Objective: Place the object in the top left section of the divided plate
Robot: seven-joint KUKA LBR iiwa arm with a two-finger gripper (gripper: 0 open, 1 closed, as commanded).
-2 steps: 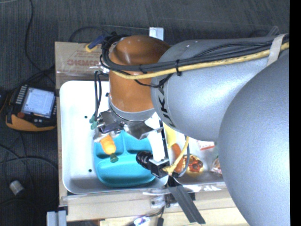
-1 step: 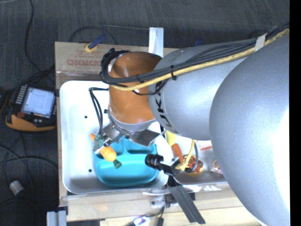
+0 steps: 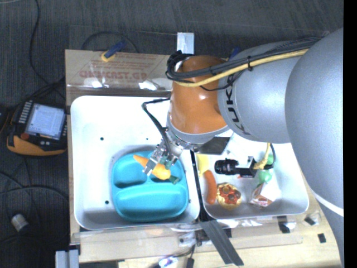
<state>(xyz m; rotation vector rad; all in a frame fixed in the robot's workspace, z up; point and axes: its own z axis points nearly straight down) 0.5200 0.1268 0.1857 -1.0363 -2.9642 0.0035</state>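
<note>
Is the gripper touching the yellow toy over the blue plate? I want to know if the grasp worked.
Cannot tell. In the camera view the gripper overlaps the yellow toy above the blue divided plate, but the slanted angle shows neither contact nor a gap plainly.

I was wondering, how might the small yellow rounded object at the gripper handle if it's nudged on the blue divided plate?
The small yellow rounded object looks smooth and curved, so it would probably roll rather than stay put. It seems small beside the gripper, so it is likely light. The blue divided plate has raised ridges that would probably stop it leaving its section.
</note>
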